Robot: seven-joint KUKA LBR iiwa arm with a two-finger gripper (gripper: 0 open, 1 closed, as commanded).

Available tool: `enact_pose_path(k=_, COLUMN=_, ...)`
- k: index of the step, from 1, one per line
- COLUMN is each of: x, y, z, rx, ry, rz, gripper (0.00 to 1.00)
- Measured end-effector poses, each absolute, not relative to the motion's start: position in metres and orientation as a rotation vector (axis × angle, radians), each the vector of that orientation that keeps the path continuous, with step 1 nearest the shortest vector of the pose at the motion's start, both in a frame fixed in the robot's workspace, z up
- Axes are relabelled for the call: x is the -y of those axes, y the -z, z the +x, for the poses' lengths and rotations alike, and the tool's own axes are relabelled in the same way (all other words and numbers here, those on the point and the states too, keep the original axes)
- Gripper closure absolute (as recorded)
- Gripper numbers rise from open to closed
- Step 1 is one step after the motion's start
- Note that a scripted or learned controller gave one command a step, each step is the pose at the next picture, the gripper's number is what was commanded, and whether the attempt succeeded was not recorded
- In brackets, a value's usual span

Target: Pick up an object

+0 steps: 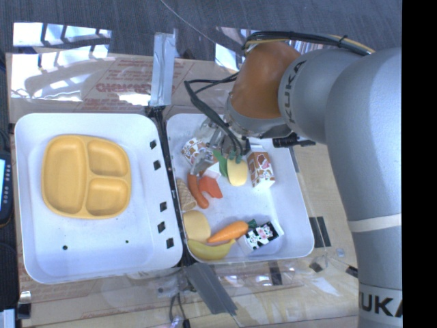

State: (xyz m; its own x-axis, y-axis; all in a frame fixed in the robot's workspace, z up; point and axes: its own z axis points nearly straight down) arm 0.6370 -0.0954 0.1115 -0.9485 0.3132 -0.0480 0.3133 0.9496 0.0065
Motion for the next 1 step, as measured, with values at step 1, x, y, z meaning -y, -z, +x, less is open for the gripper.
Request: enact_pose_path(k=1, x=0.0925, y=-0.112, z=0.625, rx=-3.044, ry=-0.002, rz=0.52, gripper=0.0)
